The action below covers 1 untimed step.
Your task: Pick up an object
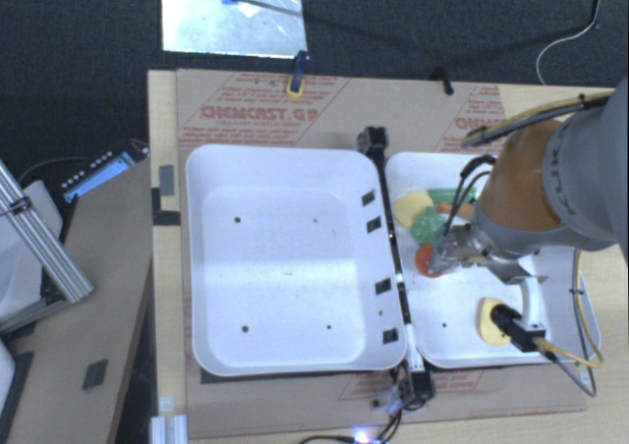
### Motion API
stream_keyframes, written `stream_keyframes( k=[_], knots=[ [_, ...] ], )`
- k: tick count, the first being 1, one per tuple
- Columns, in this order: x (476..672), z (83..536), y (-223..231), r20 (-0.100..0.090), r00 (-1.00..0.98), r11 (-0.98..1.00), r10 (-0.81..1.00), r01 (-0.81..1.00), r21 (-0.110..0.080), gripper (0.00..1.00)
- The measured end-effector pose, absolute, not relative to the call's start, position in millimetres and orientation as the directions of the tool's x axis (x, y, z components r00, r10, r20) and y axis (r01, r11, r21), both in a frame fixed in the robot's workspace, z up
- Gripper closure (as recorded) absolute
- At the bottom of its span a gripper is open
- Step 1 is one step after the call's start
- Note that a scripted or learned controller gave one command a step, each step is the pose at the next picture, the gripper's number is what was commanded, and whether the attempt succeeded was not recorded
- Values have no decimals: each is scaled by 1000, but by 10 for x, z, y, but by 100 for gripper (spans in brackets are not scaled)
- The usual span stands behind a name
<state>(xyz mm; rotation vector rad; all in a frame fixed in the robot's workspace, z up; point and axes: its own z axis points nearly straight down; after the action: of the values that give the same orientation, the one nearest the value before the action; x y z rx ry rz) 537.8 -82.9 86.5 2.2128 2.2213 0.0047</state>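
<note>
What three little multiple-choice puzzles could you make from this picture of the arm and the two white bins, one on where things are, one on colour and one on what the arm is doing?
1. Which bin holds the small objects?
A. The left bin
B. The right bin
C. Both bins

2. What colour is the object nearest the front edge of that bin?
A. Yellow
B. Blue
C. Purple

3. Where is the arm's gripper?
A. Low over the red object
B. Above the left bin
C. Over the foil sheet

Answers:
1 B, the yellow, green and red pieces lie in the right bin.
2 A, the yellow object lies near the front.
3 A, the gripper hangs beside the red object.
</note>
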Motion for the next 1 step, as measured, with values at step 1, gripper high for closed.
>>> stream_keyframes(
  k=[1],
  knots=[
    [5765, 1909, 24, 2, -13, 13, 1000, 1000, 13, 100]
  ],
)
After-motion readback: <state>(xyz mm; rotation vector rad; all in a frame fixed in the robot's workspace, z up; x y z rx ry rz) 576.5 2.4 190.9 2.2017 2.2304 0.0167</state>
